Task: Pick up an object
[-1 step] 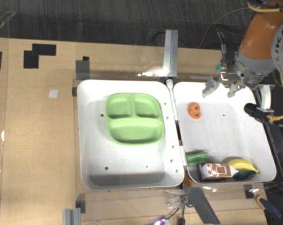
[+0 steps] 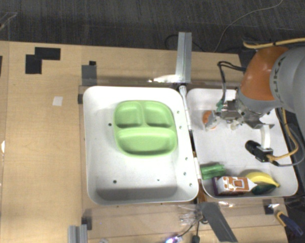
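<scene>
The pincer [image 2: 216,116] hangs low over the upper part of the right bin [image 2: 228,151], close to the wall it shares with the left bin [image 2: 99,151]. A small orange object [image 2: 207,118] sits right at the pincer's tip, on its left-bin side. It may be between the fingers or just beside them; the view is too blurred there to tell, and I cannot tell how far the pincer is open.

That orange piece looks small and light, probably firm, so a grip across its narrow middle should do.

Along the right bin's near wall lie a green item [image 2: 211,170], a brown carton [image 2: 233,185] and a banana [image 2: 262,178]. The banana is soft and curved; the carton is boxy, with flat sides that suit a grip.

The left bin holds a green divided tray [image 2: 144,127].
</scene>
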{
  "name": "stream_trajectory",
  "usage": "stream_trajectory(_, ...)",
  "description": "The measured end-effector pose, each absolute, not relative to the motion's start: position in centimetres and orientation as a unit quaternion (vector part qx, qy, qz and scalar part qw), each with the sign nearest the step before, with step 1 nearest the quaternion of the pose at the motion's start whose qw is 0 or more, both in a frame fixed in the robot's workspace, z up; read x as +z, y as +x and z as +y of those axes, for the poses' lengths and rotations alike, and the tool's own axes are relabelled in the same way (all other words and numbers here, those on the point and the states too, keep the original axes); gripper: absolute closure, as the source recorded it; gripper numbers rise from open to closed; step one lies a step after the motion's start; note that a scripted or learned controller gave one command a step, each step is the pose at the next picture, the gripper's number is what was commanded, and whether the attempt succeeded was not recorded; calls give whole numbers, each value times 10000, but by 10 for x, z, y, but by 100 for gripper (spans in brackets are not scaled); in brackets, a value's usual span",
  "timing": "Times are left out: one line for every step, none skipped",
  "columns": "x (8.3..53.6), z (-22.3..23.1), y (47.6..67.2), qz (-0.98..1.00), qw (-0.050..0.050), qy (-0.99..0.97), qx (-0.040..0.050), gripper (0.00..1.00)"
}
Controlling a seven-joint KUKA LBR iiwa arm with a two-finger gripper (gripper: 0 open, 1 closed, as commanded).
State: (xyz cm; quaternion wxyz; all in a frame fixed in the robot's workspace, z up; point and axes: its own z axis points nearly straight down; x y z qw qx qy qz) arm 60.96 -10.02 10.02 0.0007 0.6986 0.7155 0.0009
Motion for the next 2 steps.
stream_trajectory(88, -94, 672, 7069, 37, 7073, 33, 0)
stream_trajectory(188, -69, 671, 7195, 31, 6945, 27, 0)
